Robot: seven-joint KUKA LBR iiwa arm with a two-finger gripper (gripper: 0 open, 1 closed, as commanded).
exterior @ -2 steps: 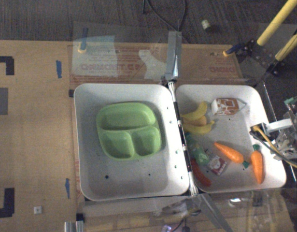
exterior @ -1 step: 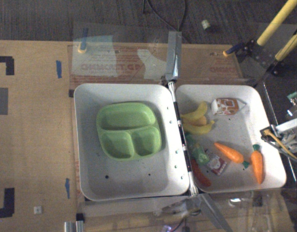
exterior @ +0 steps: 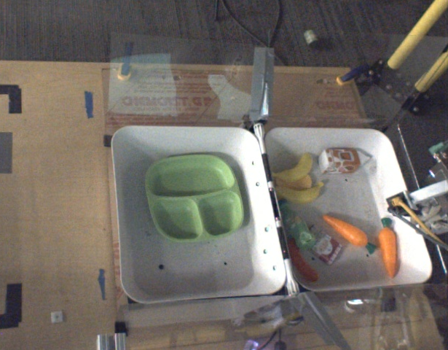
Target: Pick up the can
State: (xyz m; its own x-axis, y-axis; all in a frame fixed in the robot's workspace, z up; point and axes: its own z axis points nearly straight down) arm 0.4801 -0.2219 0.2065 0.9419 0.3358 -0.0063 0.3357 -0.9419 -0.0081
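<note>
The can (exterior: 329, 249), small, red and white, lies on its side near the front of the right bin (exterior: 376, 143). It sits between a green packet (exterior: 301, 233) and an orange carrot (exterior: 346, 230). At the right rim of that bin, part of my gripper (exterior: 415, 210) pokes in from the view's edge as white and dark pieces with yellow strands. It is well to the right of the can and touches none of the bin's items.
The right bin also holds two bananas (exterior: 298, 179), a white and orange carton (exterior: 342, 160), a second carrot (exterior: 387, 250) and a red pepper (exterior: 301, 262). A green divided plate (exterior: 195, 196) lies in the left bin (exterior: 129, 217). Yellow-handled tools (exterior: 420, 22) lie at the back right.
</note>
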